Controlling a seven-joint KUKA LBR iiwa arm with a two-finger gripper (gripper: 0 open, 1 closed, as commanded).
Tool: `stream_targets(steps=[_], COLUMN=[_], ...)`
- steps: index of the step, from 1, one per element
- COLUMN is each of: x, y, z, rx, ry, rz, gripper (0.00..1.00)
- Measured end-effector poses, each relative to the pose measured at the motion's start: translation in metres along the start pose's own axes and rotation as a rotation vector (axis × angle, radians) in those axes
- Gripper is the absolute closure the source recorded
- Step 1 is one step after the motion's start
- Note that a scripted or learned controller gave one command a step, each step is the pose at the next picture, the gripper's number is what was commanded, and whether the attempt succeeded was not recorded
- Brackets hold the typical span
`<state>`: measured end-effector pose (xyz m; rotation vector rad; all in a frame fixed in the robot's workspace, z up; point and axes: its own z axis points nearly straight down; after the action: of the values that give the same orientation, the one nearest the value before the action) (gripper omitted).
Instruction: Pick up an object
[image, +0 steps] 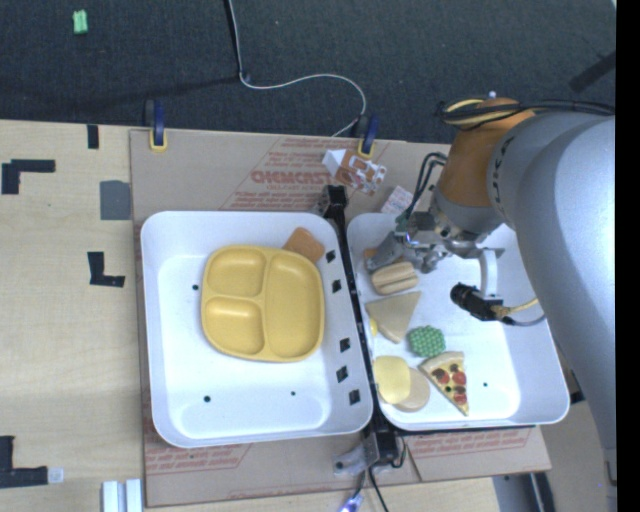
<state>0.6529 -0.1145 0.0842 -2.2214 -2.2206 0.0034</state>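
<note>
Two shallow white bins sit side by side on the bench: the left bin (165, 400) carries a yellow divided plate (263, 302) near its middle and a small brown wedge (304, 243) by its far right corner, while the right bin (520, 380) holds a cluster of toy foods along its left side. The gripper (412, 243) hangs over the far left part of the right bin, directly above a tan bun-shaped piece (393, 276) lying just beside the bin's left wall; whether the fingers are spread or closed cannot be told from this slant, and nothing is visibly caught between them. Nearer along that left edge lie a pale cheese wedge (393, 316), a green bumpy piece (427, 340), a round yellow disc (394, 381) and a pizza slice (447, 379) toward the near edge. The bun looks the likeliest target, being closest beneath the tool. It seems a light, hard plastic toy with a smooth rounded top, so it would probably slip if pinched high; a hold across its shorter width, low on its flanks, looks safest. The wall close at its left leaves little room for a finger on that side, so an approach along its length may be cleaner
</note>
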Motion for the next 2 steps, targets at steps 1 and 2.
stream_targets(steps=[1,2], x=[0.019,0.010], y=[0.002,0.016], z=[0.000,0.000], rx=[0.000,-0.002], ry=[0.001,0.001], rz=[-0.003,-0.002], gripper=[0.00,0.00])
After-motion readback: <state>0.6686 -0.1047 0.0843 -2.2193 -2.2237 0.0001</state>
